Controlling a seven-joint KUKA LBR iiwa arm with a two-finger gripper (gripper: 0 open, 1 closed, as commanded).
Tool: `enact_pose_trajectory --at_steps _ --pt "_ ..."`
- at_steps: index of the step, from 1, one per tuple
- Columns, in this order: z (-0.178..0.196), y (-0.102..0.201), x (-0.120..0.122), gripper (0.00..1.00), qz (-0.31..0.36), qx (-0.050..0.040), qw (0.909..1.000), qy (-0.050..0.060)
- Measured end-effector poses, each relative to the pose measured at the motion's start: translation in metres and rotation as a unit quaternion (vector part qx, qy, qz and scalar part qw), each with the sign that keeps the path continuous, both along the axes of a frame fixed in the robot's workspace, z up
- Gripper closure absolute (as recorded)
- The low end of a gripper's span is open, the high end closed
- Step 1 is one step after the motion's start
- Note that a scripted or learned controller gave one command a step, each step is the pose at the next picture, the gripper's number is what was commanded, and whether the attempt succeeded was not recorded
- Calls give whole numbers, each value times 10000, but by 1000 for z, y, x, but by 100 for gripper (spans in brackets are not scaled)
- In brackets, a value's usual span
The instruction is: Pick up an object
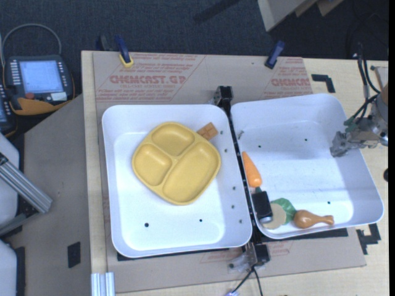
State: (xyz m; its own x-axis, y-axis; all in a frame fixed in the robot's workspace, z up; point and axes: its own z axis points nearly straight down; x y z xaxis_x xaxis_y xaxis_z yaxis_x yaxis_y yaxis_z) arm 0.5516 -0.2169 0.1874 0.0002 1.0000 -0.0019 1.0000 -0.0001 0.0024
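The right bin (308,119) holds an orange carrot (251,169) along its left wall. Near its front edge lie a black block (262,206), a green piece (285,206) with a tan disc (276,217), and a brown drumstick (311,219). A yellow divided plate (177,162) lies in the left bin (166,227), with a small brown block (207,131) at the plate's far right edge. My gripper (347,142) hangs at the right bin's right rim, well apart from all the objects, with nothing seen in it.
Both bins rest on a cardboard-covered bench (185,76) held by blue clamps (123,51) at the back. A teach pendant (38,82) sits off the bench at the far left. A metal rail (24,184) lies at the left edge.
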Motion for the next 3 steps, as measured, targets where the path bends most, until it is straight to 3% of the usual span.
enact_pose_trajectory --at_steps 1,3 --pt "53 -1 1 100 6 -9 10000 -22" --pt "58 116 31 100 38 23 10000 13"
